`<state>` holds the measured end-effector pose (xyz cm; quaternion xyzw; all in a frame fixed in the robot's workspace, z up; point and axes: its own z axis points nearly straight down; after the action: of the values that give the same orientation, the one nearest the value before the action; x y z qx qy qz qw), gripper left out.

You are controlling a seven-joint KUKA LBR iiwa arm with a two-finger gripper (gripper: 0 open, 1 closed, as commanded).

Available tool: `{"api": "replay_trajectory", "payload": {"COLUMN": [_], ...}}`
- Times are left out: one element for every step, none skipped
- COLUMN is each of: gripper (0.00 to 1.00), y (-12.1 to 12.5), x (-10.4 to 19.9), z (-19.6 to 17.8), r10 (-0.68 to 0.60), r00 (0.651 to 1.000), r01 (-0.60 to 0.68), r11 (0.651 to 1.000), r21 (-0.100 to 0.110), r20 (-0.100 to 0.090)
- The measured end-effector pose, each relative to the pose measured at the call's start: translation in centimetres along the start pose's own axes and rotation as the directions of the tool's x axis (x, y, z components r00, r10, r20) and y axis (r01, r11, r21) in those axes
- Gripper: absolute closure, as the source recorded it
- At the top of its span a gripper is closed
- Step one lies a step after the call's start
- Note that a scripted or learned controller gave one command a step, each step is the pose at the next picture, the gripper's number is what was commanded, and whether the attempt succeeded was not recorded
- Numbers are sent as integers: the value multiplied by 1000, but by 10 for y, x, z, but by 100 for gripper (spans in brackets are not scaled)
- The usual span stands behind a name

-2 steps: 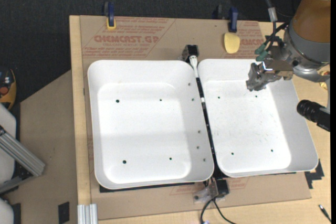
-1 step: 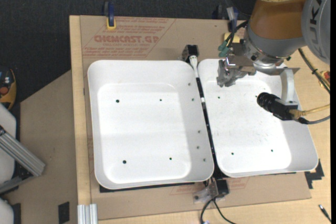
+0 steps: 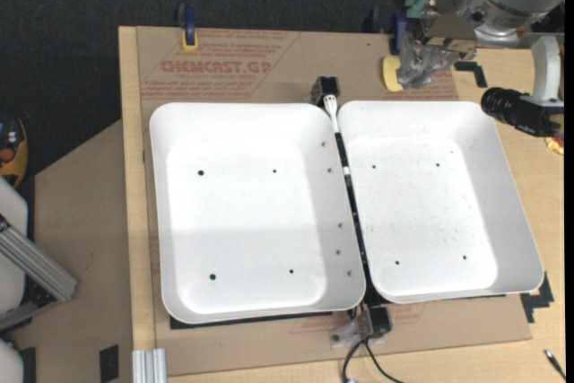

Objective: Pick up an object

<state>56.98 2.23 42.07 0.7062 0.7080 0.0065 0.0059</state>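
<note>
Two white bins (image 3: 242, 126) sat bare; gripper (image 3: 420, 72) hovered past far rim of right bin (image 3: 502, 157), near yellow piece (image 3: 392, 73); grip state unclear tbh; pick not started.

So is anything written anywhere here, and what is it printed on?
"CHEMCAST GP", in faded red, on the brown board beneath the bins.
Finer red lines of print above and below that word: too small and blurred to read.
White bins: no writing, only small dark dots.
</note>
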Motion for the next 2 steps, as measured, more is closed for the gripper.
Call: {"api": "replay_trajectory", "payload": {"gripper": [100,100], "y": [13,0], "x": [68,45], "z": [101,81], "r10": [-4,4], "r00": [1000,1000], "r01": [4,-4], "r11": [1000,1000], "r21": [28,19], "r20": [0,1]}}
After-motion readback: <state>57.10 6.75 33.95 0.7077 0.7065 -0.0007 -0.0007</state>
